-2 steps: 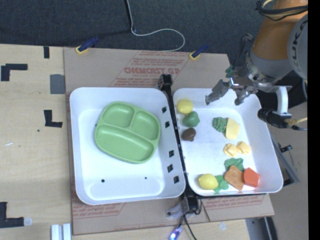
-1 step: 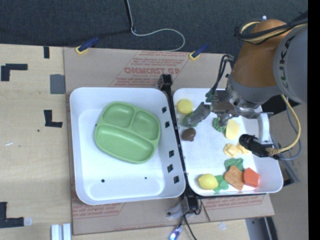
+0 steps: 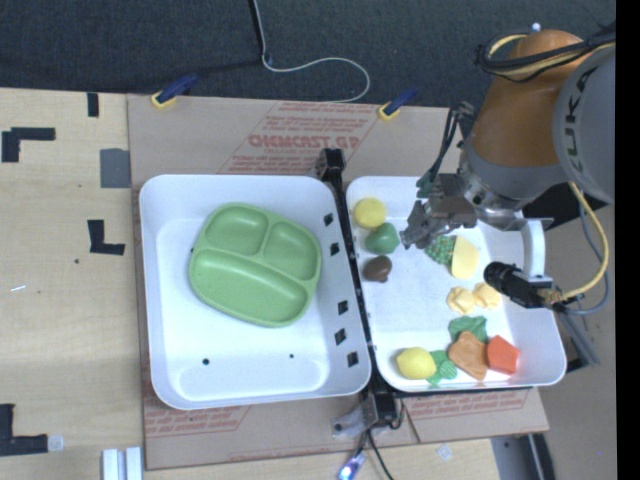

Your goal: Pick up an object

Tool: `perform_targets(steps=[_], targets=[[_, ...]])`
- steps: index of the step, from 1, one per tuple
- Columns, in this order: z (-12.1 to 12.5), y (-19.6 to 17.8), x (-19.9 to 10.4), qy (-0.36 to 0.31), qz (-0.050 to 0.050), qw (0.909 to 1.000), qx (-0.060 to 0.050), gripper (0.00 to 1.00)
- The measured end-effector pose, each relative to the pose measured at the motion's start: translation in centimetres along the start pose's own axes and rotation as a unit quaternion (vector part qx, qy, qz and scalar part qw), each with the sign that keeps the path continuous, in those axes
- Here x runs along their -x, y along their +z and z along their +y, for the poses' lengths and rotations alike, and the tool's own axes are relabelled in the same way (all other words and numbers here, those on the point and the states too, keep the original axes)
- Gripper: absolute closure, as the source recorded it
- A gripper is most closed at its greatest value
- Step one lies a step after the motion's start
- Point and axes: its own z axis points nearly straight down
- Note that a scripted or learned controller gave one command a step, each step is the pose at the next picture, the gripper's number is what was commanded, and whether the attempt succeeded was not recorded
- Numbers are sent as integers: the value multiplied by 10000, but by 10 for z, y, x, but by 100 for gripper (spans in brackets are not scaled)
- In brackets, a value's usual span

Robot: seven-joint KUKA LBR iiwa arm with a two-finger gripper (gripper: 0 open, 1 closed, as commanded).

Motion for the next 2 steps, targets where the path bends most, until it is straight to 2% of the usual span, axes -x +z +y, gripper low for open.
perform_targets(steps=[1, 2], targets=[[-35, -148, -41, -20, 8, 10000, 84, 100], [-74, -149, -83, -12, 4, 10000, 4, 100]])
